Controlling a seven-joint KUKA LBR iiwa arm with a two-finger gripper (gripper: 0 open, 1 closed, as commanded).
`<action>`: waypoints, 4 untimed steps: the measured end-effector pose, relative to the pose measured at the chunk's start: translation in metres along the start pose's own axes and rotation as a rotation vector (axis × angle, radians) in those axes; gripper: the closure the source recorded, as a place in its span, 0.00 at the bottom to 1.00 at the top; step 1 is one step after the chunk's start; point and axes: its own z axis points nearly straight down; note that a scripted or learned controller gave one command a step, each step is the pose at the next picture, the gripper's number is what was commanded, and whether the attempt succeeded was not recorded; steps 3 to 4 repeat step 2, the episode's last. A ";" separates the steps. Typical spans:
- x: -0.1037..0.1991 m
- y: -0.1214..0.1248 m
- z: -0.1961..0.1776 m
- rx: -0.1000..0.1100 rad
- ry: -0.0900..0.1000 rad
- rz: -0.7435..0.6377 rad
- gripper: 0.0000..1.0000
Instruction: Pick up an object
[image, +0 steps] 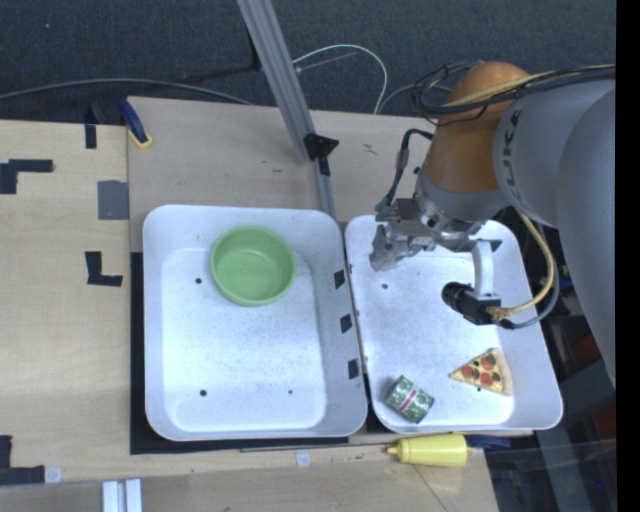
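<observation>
The gripper (390, 250) hangs over the right bin's (420, 310) far-left corner; its finger state cannot be told. A pizza slice (483, 372) and small can (409, 398) lie near its near edge.

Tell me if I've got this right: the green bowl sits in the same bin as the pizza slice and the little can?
Not quite. The camera view shows the green bowl in the left bin, while the pizza slice and the little can lie in the right bin.
</observation>
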 end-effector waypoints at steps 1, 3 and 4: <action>0.050 -0.018 0.007 0.000 0.000 -0.001 1.00; 0.096 -0.033 0.011 0.000 0.000 -0.001 1.00; 0.096 -0.033 0.011 0.000 0.000 -0.001 1.00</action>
